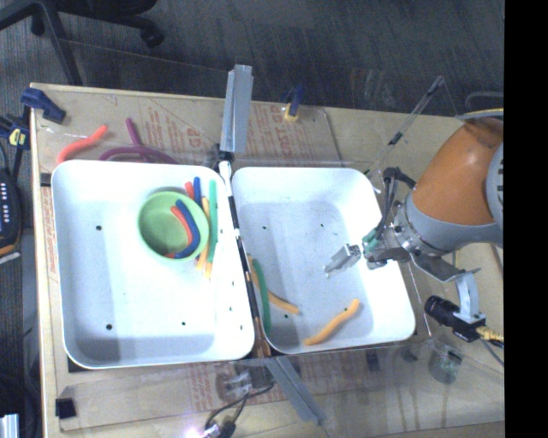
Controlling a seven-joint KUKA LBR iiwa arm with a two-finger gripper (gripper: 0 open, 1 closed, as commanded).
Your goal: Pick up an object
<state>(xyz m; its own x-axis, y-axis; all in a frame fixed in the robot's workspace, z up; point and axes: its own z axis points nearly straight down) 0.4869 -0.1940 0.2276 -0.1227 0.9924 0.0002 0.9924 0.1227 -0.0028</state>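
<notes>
The gripper is seen above the right bin, slightly parted and holding nothing, near an orange strip.

Right bin's middle lies bare; sticks crowd its near edge.

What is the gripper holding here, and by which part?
Nothing: the gripper hangs over the right bin with no object between its fingers; the orange strip lies apart below it.

Stood on dark grey carpet, a pale wooden bench printed with faint red lettering, with the black wheeled base of an office chair at the far left.
</notes>
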